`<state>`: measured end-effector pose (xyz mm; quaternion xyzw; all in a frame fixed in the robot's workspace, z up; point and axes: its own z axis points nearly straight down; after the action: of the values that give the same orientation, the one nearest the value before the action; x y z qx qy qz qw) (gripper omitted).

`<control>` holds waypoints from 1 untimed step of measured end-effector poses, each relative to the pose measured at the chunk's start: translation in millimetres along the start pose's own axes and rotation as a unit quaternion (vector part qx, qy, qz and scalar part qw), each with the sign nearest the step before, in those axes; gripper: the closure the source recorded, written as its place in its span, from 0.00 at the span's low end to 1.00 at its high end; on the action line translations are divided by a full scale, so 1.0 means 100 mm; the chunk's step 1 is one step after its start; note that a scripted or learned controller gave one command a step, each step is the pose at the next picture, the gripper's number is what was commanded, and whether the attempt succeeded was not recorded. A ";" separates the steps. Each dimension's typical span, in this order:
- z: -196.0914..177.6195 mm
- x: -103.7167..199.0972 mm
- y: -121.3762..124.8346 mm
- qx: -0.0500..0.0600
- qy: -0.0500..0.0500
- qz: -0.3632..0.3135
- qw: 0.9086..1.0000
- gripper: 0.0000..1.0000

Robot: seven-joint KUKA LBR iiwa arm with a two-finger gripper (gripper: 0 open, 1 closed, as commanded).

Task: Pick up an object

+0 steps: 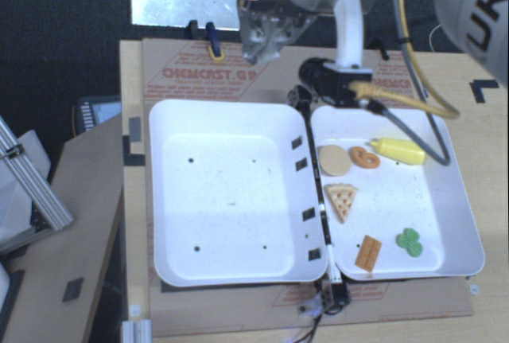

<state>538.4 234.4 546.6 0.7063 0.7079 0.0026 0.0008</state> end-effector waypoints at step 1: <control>-0.11 0.00 0.00 -0.001 0.000 0.000 1.000 1.00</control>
<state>538.6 234.4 557.6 0.7062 0.7080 0.0035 0.0011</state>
